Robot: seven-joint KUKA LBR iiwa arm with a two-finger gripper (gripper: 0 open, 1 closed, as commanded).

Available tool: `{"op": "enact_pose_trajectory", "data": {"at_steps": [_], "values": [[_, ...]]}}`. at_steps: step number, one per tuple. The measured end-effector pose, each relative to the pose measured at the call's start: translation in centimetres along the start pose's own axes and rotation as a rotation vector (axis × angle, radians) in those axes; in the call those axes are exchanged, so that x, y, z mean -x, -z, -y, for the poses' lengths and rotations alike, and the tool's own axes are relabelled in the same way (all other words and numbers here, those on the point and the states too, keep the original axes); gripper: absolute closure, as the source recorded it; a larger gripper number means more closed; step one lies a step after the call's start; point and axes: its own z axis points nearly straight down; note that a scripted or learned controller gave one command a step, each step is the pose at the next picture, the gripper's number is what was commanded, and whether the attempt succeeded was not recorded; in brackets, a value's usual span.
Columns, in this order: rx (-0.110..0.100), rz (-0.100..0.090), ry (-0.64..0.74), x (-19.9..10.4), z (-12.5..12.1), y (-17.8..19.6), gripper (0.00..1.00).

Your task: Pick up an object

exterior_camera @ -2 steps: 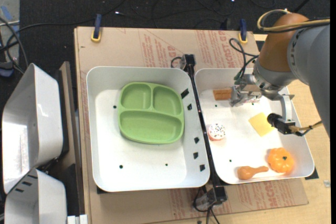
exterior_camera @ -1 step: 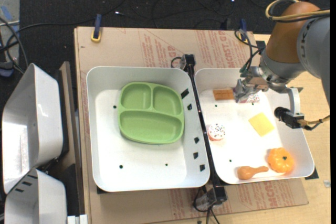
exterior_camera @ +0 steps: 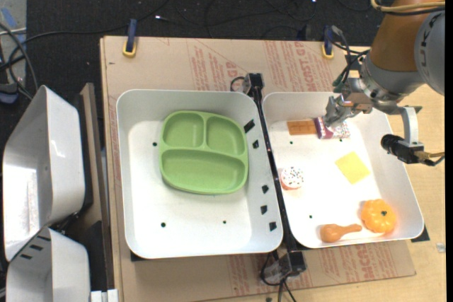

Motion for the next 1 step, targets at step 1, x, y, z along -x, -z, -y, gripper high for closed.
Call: {"op": "enact_pose_trajectory", "data": {"at_steps": [1], "values": [[0.001,0.0,0.002,-0.6,-0.9,5.77,1.0]]}}
